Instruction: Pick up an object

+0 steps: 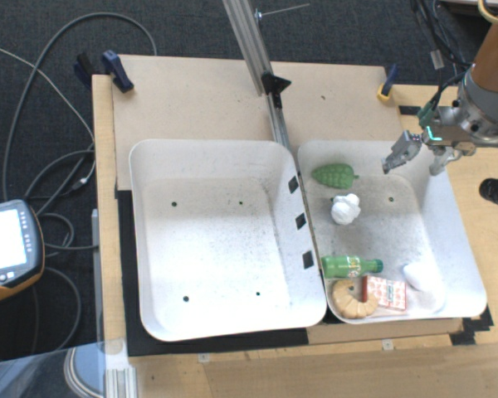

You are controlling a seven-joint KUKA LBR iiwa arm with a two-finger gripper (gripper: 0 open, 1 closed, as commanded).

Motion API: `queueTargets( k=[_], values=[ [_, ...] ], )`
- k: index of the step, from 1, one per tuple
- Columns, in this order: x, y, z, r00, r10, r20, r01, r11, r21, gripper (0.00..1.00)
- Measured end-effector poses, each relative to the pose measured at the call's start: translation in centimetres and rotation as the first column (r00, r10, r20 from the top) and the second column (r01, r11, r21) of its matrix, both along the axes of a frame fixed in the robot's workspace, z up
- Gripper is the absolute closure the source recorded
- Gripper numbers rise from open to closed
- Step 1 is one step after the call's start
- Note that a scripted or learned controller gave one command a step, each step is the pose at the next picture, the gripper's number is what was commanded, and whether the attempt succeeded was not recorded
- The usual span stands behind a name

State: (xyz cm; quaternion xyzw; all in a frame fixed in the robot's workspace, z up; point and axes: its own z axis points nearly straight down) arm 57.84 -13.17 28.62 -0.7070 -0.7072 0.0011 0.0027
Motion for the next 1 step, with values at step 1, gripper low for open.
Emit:
queueTargets(
  k=[1],
  values=[
    [0.03,0.01,0.18,1.0,0.001,0.003,-0.001,1.0,0.0,0.0]
  ],
)
